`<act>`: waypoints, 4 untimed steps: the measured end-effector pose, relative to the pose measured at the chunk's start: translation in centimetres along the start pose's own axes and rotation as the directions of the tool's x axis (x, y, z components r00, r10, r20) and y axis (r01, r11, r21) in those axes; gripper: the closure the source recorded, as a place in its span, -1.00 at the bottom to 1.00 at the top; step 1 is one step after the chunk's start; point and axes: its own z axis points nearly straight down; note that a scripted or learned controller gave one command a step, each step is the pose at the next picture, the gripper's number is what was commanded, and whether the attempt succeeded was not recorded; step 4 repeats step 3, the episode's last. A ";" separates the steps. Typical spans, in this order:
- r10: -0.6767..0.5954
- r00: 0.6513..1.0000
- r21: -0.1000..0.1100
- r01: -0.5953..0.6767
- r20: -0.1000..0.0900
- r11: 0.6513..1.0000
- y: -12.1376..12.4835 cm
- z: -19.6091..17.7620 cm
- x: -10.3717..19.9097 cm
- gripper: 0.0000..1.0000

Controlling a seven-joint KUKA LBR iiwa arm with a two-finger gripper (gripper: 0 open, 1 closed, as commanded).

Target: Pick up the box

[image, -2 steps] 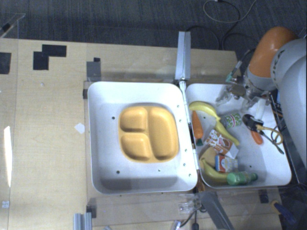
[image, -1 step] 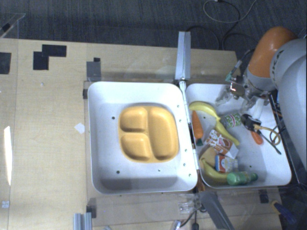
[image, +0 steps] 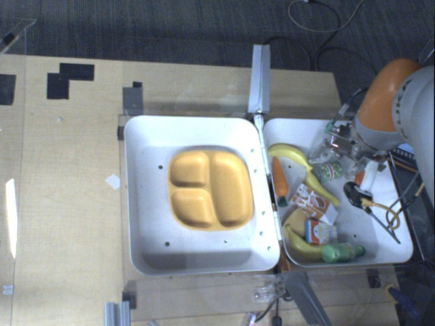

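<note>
Two bins sit side by side on the bench (image: 68,182). The left bin (image: 146,250) holds a divided tray (image: 211,187) near its middle. The right bin (image: 397,246) holds the clutter: a banana (image: 293,156) at the back, a carrot (image: 279,176) along the left wall, the box (image: 312,202) in the middle, and a bottle (image: 342,252) at the front.

Grey arm (image: 416,107), orange band (image: 382,100)

Light wooden bench (image: 61,202), dark carpet (image: 149,12)
</note>
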 end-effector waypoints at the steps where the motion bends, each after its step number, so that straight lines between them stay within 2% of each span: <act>1: 0.081 0.997 0.015 -0.081 0.006 0.997 4.0 0.1 2.7 -1.00; 2: 0.070 0.998 0.003 -0.070 0.003 0.998 5.2 -26.4 0.9 -1.00; 3: 0.347 0.938 0.005 -0.347 0.003 0.938 1.9 -0.8 -3.3 -1.00; 4: 0.347 0.938 0.005 -0.347 0.003 0.938 1.9 -0.8 -3.3 -1.00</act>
